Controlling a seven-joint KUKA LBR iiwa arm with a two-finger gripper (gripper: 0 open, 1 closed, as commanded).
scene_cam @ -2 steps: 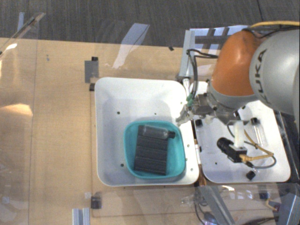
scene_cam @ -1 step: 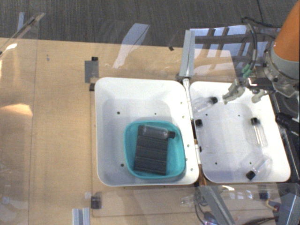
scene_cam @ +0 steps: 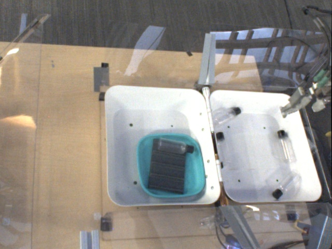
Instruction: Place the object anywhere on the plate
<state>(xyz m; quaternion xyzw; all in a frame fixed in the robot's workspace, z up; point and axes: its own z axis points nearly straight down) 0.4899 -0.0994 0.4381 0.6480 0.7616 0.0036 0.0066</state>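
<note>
Where it lies on the plate [scene_cam: 142, 160], the object [scene_cam: 167, 171] is dark, ribbed.

dark ribbed block [scene_cam: 167, 170] on teal plate [scene_cam: 143, 154]

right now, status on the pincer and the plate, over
Pincer at right bin's far right edge, grip state unclear. Teal plate in left bin carrying dark ribbed block and a black-capped vial. More clear vials in right bin.
</note>
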